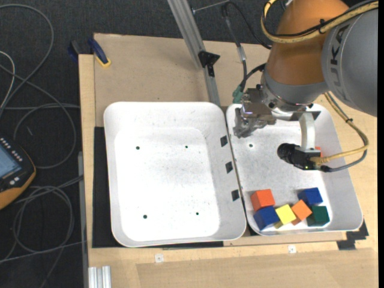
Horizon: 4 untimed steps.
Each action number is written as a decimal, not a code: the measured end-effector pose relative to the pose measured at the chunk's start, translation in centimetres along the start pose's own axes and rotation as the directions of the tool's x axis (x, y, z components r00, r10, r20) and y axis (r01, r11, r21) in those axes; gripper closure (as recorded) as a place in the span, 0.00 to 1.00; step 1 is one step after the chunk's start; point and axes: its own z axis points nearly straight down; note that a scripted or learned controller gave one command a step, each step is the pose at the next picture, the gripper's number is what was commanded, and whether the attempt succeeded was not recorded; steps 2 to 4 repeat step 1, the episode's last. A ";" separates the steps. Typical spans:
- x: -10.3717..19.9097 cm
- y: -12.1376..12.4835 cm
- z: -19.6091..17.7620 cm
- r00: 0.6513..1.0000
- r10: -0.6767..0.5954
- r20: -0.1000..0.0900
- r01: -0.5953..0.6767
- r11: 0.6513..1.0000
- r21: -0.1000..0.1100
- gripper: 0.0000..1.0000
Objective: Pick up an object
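Several small blocks lie clustered at the near end of the right bin [336,161]: an orange block [262,198], a blue block [267,217], a yellow block [286,213], a smaller orange block [302,209], a second blue block [311,195] and a green block [320,215]. My gripper [243,128] hangs over the far left part of the right bin, close to the wall between the two bins. It is well away from the blocks, which sit toward the near edge. I see no block at the gripper.
The left bin [114,161] sits beside the right one, with black clips [228,167] along their shared wall. A slanted metal pole [192,35] rises behind the bins. A black sensor with cable [297,155] hangs from the wrist over the right bin.
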 end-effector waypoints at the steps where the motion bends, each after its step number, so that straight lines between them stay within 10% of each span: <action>1: 5.5 -1.8 0.0 1.000 -0.001 0.000 0.001 1.000 0.000 1.00; 4: 5.5 -1.8 0.0 1.000 -0.001 0.000 0.001 1.000 0.000 1.00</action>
